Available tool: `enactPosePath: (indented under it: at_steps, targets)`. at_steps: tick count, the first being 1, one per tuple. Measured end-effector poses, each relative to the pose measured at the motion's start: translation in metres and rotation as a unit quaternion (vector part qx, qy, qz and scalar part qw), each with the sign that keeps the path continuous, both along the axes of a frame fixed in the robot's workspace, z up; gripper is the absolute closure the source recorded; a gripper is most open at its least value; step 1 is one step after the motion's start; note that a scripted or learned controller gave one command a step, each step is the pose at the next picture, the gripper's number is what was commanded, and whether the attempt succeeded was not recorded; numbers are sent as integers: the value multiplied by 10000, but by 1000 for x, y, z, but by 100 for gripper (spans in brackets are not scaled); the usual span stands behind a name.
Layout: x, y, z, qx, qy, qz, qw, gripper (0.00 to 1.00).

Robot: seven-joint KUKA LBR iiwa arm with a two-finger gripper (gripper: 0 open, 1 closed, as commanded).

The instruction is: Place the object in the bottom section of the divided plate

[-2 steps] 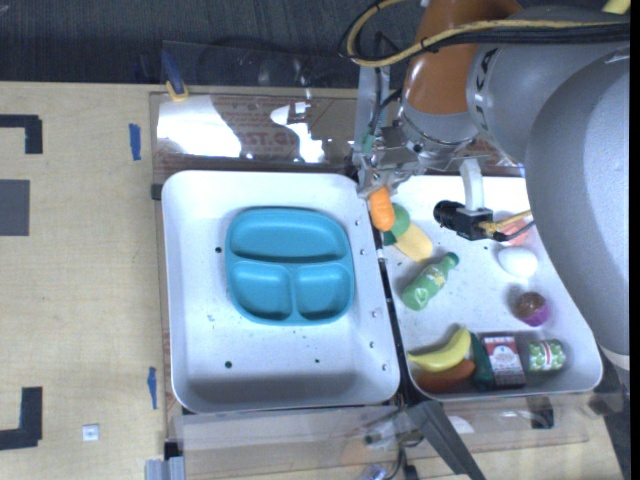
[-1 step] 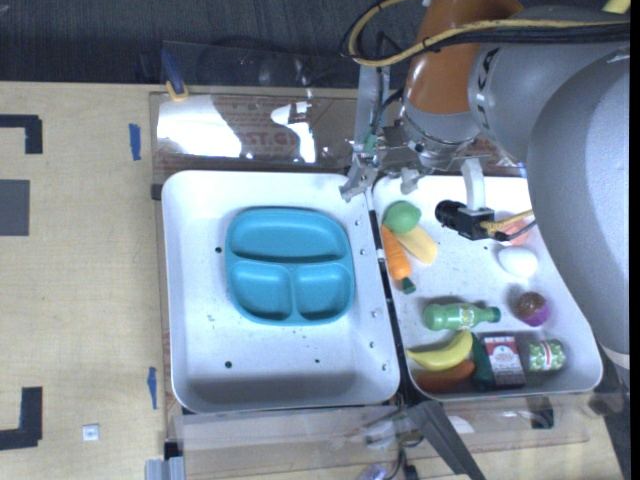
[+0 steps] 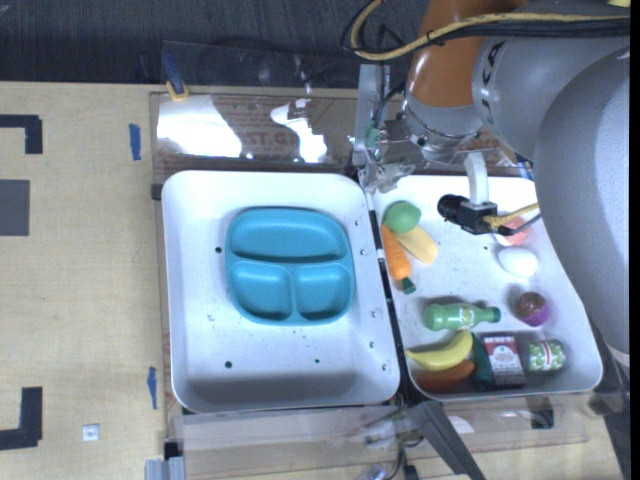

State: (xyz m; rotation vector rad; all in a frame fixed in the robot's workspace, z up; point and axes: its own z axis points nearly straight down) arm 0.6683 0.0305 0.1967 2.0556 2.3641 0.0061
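Observation:
A blue divided plate [image 3: 290, 265] lies in the left white bin [image 3: 200, 348], with one long section on its far side and two smaller sections on its near side; all three are bare. My gripper [image 3: 373, 171] hangs over the far left corner of the right bin [image 3: 585, 368], by the wall between the bins. Nothing shows in it. Just below it lie a green round fruit [image 3: 401, 215], a yellow piece [image 3: 420, 245] and an orange carrot [image 3: 398, 259].
The right bin also holds a green bottle [image 3: 457, 316], a banana [image 3: 443, 352] on a red fruit, a red box [image 3: 503, 358], a green can [image 3: 546, 355], a purple item [image 3: 532, 308] and a white egg [image 3: 518, 261]. The arm covers the bin's far right.

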Motion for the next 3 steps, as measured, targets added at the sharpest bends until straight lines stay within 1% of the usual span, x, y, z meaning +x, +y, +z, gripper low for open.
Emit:
enactPosePath:
  at_steps: [1, 2, 3]
  targets:
    - [-2, 90, 23, 29, 20, -52, 10000, 100]
    - [-81, 146, 26, 22, 60, -951, 9954, 100]
    - [-70, 161, 0, 20, 47, -2388, 9711, 100]
